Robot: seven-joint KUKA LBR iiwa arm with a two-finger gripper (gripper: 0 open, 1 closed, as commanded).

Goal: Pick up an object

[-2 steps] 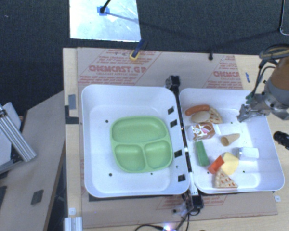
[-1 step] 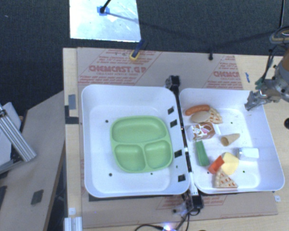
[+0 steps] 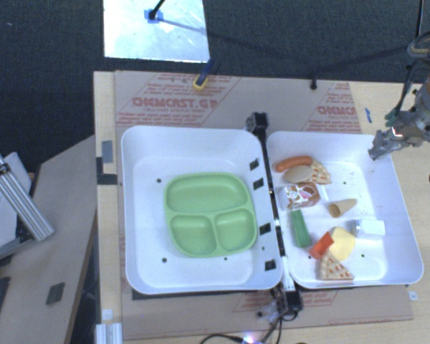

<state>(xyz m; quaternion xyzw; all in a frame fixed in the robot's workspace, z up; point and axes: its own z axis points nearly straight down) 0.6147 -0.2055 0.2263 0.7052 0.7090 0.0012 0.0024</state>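
End effector (image 3: 382, 147): being held at the far right corner of the right bin (image 3: 401, 192), above its rim; nothing is being carried between the fingers, and whether they are apart or together cannot be told.

Right bin contents, being kept well apart from the end effector: a toy sausage (image 3: 292, 163), a waffle piece (image 3: 317, 172), a printed packet (image 3: 301, 195), an ice-cream cone (image 3: 342, 207), a green block (image 3: 299, 228), a white block (image 3: 371, 227), a yellow piece (image 3: 342, 244), an orange piece (image 3: 321, 245), a second waffle piece (image 3: 335, 268).

Left bin (image 3: 147, 192): a green divided plate (image 3: 209, 214) is being held at its centre.
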